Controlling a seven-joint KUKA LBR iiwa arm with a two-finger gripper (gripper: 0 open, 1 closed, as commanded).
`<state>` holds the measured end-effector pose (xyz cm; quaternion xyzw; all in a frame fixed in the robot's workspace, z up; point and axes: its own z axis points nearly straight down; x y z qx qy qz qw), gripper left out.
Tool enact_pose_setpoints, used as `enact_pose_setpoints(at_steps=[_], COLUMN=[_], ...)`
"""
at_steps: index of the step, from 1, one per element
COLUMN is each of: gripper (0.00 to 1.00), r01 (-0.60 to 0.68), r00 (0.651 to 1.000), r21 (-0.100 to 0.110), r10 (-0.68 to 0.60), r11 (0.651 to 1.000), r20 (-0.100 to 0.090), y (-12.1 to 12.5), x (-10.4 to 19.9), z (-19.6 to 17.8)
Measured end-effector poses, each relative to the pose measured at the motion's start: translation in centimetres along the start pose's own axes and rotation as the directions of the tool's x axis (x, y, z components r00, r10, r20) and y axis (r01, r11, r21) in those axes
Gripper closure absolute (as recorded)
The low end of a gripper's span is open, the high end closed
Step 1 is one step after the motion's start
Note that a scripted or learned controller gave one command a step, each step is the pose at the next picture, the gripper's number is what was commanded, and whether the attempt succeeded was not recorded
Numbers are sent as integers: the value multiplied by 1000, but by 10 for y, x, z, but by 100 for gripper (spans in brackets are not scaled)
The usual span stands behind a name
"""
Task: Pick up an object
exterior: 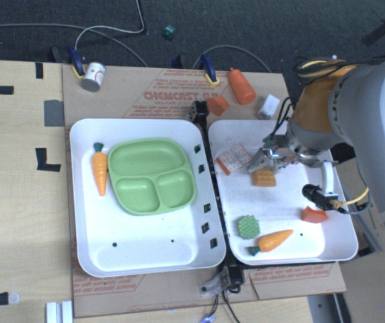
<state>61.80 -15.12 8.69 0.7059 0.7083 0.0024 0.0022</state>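
I have the gripper (268,159) low over the right bin (340,247), toward its upper middle, with the grey arm (354,113) and its orange band reaching in from three o'clock. I cannot tell whether the fingers are apart or together; they blur into the clutter beneath them. Just at six o'clock of the gripper, touching or nearly so, lies a small tan waffle-like block (264,177). At nine o'clock of it sits a white packet with red print (231,159), flat on the bin floor. Toward five o'clock, near the bin's front wall, I see a green knobbly ball (248,227) and, just beside it, an orange toy carrot (272,241) lying on its side. A red piece (313,214) rests at four o'clock, by the black cable end.

In the left bin (91,247) a green divided plate (153,175) lies flat, with a second carrot (99,170) at its nine o'clock, just beside the rim.
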Motion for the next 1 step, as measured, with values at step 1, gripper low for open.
enact_pose_setpoints(at_steps=[1], gripper=[100], r01=[0], r00=[1000], r21=[5], r10=[0], r11=[1000], r20=[-1], y=[-13], x=[88], z=[-98])
